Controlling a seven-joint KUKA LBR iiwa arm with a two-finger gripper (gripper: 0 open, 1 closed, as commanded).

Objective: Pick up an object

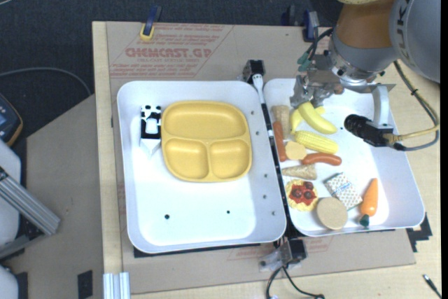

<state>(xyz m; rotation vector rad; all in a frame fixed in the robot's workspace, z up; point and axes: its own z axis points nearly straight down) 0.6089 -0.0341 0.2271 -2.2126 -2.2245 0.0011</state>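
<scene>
Hanging over the far end of the right bin [413,199], the gripper [312,96] sits just above a banana [316,118]; whether it is spread or pinching, I cannot tell. Corn [316,143], a sausage [322,160] and a carrot [370,197] lie nearer. A yellow tray [206,138] rests in the left bin [196,217].

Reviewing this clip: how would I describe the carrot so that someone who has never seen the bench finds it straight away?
Start at the right-hand shallow white bin, the one crowded with toy food. Go to its near right corner, where the small orange plastic carrot lies beside a blue-and-white patterned packet and a round tan disc. It alone tapers to a point and has a green tip at its near end.
</scene>
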